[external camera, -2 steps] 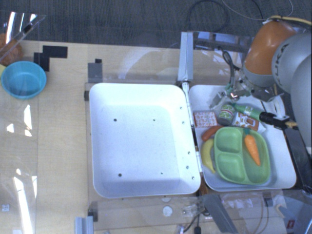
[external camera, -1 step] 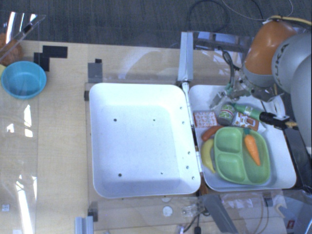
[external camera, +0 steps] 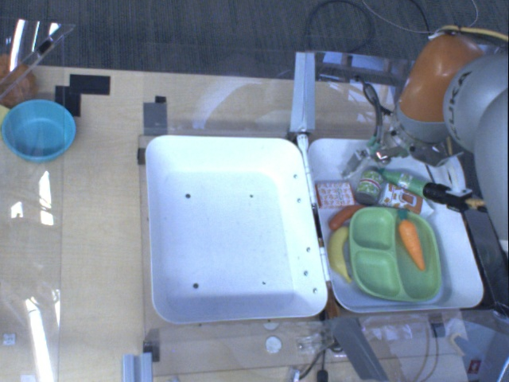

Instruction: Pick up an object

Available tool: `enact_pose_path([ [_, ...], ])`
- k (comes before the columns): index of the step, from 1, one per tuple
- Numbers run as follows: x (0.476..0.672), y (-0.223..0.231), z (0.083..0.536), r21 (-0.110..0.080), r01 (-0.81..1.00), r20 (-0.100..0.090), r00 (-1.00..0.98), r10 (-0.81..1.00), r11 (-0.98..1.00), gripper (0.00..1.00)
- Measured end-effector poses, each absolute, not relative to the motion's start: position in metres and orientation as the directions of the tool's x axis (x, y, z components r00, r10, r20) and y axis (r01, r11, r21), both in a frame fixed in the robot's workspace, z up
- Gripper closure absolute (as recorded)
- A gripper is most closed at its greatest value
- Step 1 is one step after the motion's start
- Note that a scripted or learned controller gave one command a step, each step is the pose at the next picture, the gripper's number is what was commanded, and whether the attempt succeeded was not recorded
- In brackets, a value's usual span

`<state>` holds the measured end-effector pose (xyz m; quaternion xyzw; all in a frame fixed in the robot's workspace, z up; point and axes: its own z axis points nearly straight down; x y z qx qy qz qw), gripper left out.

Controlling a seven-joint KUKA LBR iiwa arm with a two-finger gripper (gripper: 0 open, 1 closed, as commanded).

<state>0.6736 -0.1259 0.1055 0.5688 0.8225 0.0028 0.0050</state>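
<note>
Although the arm (external camera: 465, 94) reaches low over the far end of the right bin (external camera: 469, 293), nothing is lifted yet — the pick is all left to do. The hand (external camera: 380, 151) hangs just beside the small can (external camera: 368, 185); its state cannot be told. The green tray (external camera: 382, 273), carrot (external camera: 411, 243) and banana (external camera: 339, 255) lie in that bin — the left bin (external camera: 231, 229) sits alongside on the desk (external camera: 87, 253).

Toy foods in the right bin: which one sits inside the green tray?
The carrot, lying in the green tray's right compartment. The banana and the red piece lie outside its left edge, on the bin floor.
</note>
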Motion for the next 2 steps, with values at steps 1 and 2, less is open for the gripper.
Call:
enact_pose_path([
  [1, 0.6735, -0.1259, 0.1054, 0.01, 0.936, -0.005, -0.353, 0.936, 0.353, 0.0],
  [2, 0.6735, -0.1259, 0.1054, 0.01, 0.936, -0.005, -0.353, 0.936, 0.353, 0.0],
])
